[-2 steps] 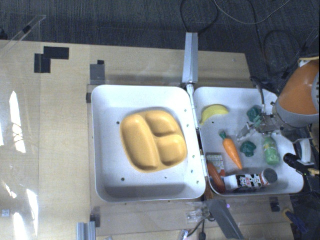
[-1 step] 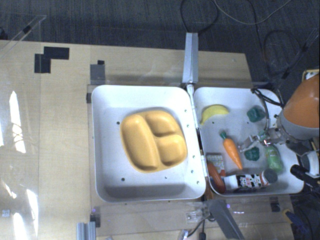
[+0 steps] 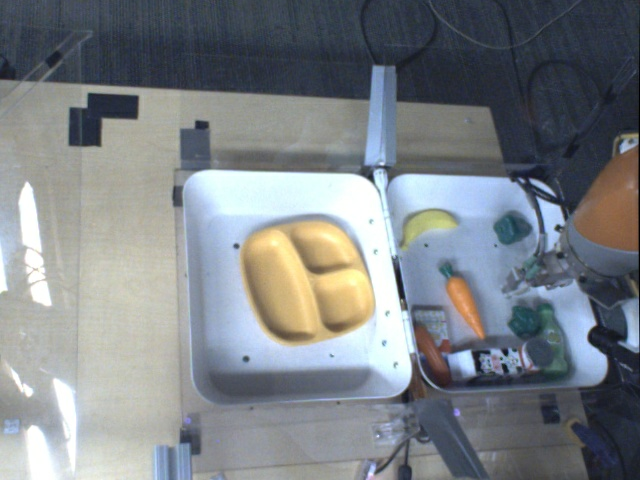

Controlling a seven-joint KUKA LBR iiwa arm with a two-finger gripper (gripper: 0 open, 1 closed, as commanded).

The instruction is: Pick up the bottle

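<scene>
The bottle (image 3: 487,363) lies on its side along the front wall of the right bin (image 3: 585,313). It has a reddish end toward the left and a black and white label. My gripper (image 3: 527,274) hangs over the right part of that bin, above and behind the bottle and apart from it. The orange band of the arm (image 3: 608,218) sits just behind the gripper. Nothing shows between the gripper and the bottle except a green item (image 3: 535,324).
An orange carrot (image 3: 463,303), a yellow fruit piece (image 3: 428,225) and a small teal object (image 3: 512,228) share the right bin. The left bin (image 3: 215,298) holds a yellow divided dish (image 3: 305,278). A metal post (image 3: 382,118) stands behind the divide between the bins.
</scene>
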